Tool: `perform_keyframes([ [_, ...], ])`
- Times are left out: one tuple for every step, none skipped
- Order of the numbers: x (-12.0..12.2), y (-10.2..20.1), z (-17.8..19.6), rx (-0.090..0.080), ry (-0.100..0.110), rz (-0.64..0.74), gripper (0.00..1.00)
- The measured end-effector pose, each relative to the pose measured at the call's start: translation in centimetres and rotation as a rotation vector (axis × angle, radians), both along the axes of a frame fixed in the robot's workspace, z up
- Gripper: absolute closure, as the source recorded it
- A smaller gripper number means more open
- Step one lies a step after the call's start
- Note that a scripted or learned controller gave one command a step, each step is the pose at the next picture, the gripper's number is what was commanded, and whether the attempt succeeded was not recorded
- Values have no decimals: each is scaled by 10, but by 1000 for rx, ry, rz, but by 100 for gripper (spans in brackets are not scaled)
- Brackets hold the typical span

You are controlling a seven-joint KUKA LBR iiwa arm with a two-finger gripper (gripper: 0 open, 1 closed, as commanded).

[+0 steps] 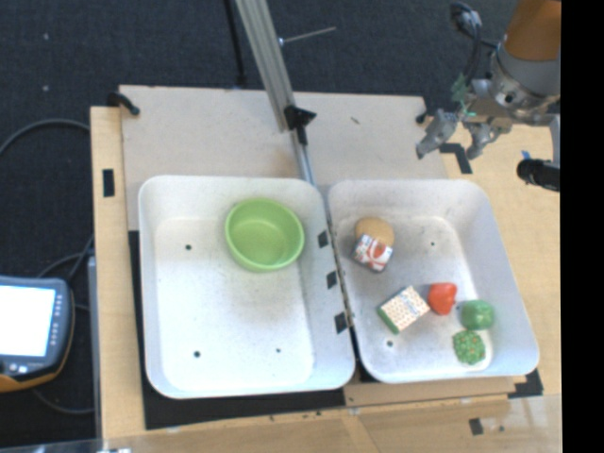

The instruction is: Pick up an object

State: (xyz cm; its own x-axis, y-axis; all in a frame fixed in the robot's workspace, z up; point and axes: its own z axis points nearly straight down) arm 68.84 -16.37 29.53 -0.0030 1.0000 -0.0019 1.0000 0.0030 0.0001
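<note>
From my feed, the arm (530,26) is cut off at the top right – I see just the orange band and the grey wrist below it. The gripper (458,140) hangs over the bench just past the far edge of the right bin (500,234), and its two fingers stand apart with nothing between them, so it is released and carries nothing. The finger shapes are small and dark against clutter, so I cannot make out finer detail.

In the right bin, all well apart from the gripper and nearer the camera: a can (374,243) with a tan top and red-white label lies closest, toward the bin's left side. Further down sit a small box (404,309) with a green edge, tilted, and a red piece (442,297) just beside it – touching or not, I cannot tell. At the near right corner are two green pieces (477,315), one (469,346) below the other; their exact shapes are too blurred to name.

The left bin (170,347) holds a green bowl (264,235) upright near its far side. A monitor (28,328) is cut off at the left edge
</note>
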Motion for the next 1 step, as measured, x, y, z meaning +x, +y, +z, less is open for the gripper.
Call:
perform_keyframes([
  [0,0,0,-1,1,0,0],
])
